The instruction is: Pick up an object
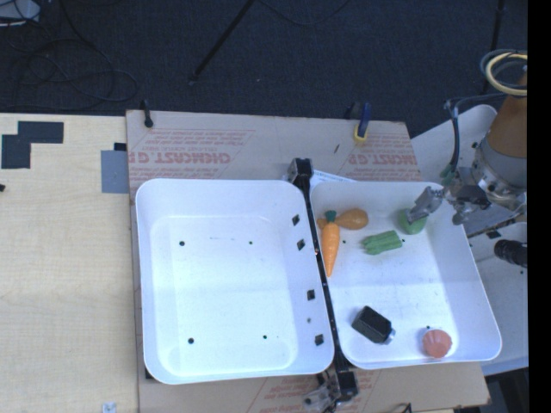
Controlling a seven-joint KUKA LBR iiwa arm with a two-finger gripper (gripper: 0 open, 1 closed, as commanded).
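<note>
Camera view, arm (pixel 508 136) cropped, fingers (pixel 424 203) blurred over green object (pixel 411 222).

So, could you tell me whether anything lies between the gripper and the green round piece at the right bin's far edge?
Nothing visible does. The gripper sits right above the green round piece; the green pod-shaped toy lies apart, to its left.

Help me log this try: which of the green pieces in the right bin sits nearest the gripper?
The small rounded green piece by the bin's far right wall, right at the gripper. The other, a long green piece, lies farther left toward the carrot.
</note>
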